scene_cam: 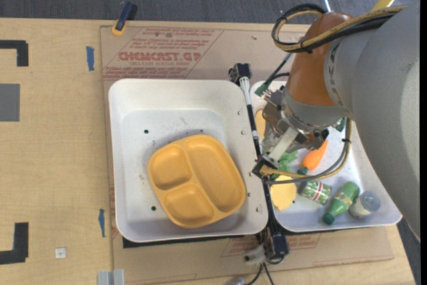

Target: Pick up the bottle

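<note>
We look down on two white bins set side by side on a brown cardboard sheet. The left bin carries a yellow divided plate, three compartments, lying flat near the bin's middle.

The right bin is largely covered by the grey arm with its orange band. The gripper hangs low over the bin's left side, close to the divider between the bins. How wide the claw stands, and whether anything sits in it, we cannot tell (the wrist hides most of it).

The bottle, green with a label, lies on its side toward the bin's near right corner, apart from the gripper. Just beside it to the left lies a small can, and to its right a grey-lidded jar. An orange carrot rests near the gripper, with a yellow disc below it.
</note>
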Tool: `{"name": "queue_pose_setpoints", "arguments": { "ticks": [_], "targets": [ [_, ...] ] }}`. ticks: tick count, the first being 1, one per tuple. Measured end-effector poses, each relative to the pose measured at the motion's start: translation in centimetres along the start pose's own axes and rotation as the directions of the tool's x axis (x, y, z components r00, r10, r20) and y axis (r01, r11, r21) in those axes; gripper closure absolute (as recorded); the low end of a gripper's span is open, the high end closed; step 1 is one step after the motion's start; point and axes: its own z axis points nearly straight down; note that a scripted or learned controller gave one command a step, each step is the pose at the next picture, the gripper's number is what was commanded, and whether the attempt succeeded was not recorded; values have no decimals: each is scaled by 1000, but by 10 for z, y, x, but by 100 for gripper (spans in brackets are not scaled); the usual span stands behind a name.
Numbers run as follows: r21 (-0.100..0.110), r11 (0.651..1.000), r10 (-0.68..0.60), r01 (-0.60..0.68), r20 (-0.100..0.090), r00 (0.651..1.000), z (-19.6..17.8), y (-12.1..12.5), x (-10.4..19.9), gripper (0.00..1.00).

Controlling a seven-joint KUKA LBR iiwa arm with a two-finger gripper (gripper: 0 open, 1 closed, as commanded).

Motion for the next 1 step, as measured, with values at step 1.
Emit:
{"name": "queue_pose_setpoints", "arguments": {
  "ticks": [1],
  "targets": [
    [-5,984,-180,180,-1,984,-101,13,-73,100]
  ]
}}
